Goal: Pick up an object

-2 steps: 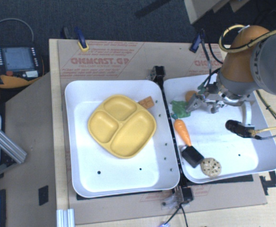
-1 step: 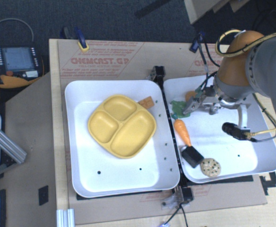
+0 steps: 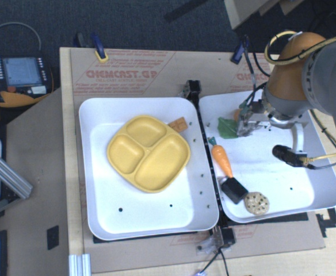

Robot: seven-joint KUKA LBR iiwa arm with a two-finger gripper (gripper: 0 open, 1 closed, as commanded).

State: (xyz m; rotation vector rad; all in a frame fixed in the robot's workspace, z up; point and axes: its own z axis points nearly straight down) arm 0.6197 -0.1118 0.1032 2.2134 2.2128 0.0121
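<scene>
My gripper (image 3: 244,121) reaches down into the back of the right bin (image 3: 323,195), right over a green object (image 3: 226,128) that lies partly under it. An orange carrot (image 3: 221,160) lies along the left side of that bin. In front of the carrot sits a black block (image 3: 234,190), and a round speckled cookie (image 3: 256,203) rests beside it near the front rim.
The left bin (image 3: 99,200) holds a yellow divided plate (image 3: 148,152) with a small brown block (image 3: 178,125) at its back edge. A black cable plug (image 3: 287,154) hangs over the right bin's middle. A clamp (image 3: 192,88) stands between the bins at the back.
</scene>
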